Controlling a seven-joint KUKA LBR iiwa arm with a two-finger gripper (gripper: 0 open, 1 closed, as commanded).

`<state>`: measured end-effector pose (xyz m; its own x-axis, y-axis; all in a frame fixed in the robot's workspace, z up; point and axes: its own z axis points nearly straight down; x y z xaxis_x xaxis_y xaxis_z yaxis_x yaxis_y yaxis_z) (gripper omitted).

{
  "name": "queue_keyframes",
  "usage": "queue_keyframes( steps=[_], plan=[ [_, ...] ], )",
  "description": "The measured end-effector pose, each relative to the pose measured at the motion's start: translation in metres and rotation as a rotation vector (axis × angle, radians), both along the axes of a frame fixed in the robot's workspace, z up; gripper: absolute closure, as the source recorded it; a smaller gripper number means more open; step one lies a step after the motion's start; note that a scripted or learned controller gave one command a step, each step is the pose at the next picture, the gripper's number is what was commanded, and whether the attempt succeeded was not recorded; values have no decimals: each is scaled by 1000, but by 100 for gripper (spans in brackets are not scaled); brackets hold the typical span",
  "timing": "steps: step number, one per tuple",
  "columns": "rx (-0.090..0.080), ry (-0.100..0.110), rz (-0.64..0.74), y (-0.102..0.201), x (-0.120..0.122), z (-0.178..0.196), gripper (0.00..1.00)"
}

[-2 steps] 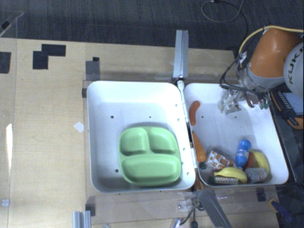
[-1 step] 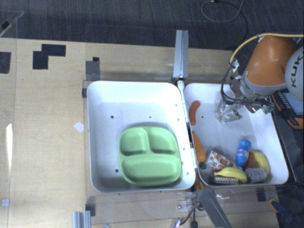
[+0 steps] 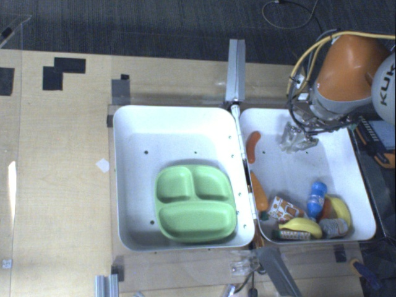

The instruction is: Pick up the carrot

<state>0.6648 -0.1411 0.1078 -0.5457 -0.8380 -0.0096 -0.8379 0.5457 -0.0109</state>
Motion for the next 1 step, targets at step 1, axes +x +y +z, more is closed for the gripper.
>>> queue_keyframes(
  steps=[1],
  plan=[
    [-7, 1, 365, 49, -72, -17, 100]
  ],
)
